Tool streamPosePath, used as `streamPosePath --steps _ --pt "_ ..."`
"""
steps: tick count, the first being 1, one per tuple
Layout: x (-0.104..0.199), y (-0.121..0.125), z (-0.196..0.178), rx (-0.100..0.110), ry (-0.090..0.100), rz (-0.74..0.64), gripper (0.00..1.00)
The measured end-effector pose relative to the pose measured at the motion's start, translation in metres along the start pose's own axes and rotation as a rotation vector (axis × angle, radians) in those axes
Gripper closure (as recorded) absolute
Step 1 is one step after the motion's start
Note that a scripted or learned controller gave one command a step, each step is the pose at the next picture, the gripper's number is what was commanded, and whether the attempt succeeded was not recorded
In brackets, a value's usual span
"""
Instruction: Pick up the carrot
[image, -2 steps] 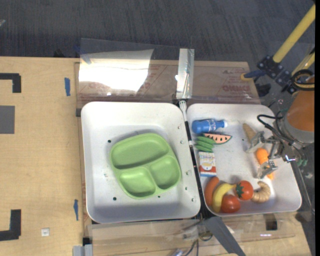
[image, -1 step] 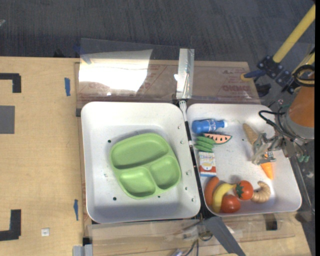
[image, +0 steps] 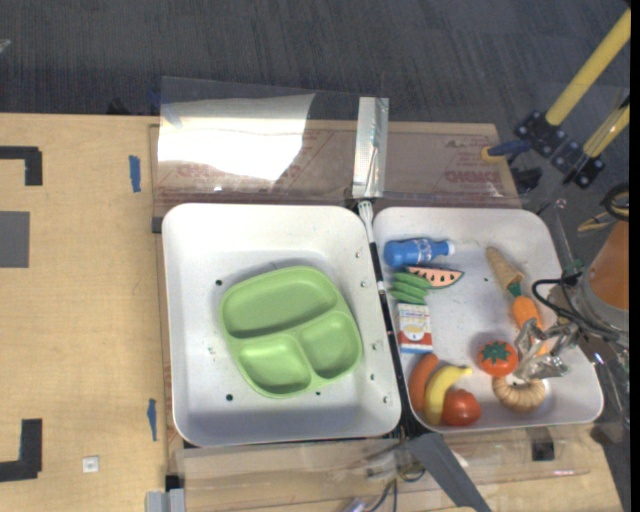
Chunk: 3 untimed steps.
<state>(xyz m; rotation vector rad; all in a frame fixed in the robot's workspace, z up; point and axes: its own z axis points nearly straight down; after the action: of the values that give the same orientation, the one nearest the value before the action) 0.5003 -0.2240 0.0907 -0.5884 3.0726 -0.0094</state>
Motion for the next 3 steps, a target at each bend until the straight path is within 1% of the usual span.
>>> streamPosePath --steps 1,2,3 --pt "-0.054 0.062 -0.001 -0.002 -0.002 0.092 1.00" --pt "-0.078 -0.005 -0.080 -0.002 0.001 -0.165 1.00" --pt "-0.078 -0.026 -0.006 -0.006 0.002 -0.324 1.00"
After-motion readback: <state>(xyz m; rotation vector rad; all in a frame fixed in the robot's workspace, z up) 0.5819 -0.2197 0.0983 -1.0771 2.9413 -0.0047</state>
